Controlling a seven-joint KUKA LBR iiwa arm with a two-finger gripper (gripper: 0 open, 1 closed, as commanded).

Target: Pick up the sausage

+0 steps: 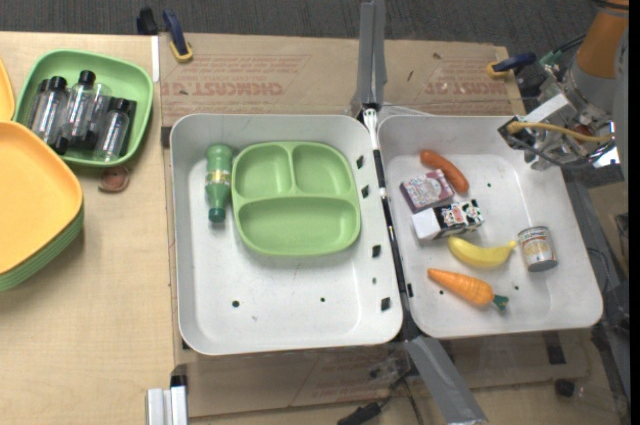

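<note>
The arm (608, 43) is cut off by the right edge, and its gripper (545, 135) is too cluttered with cables for the state of the jaws to be told. The stack of orange plates (35, 203) is cropped by the left edge. The sausage (445, 170) is partly covered at its lower end by a small pink carton (426, 190). The labels on the bottles (80, 118) in the green tray (125, 83) cannot be read.
</note>
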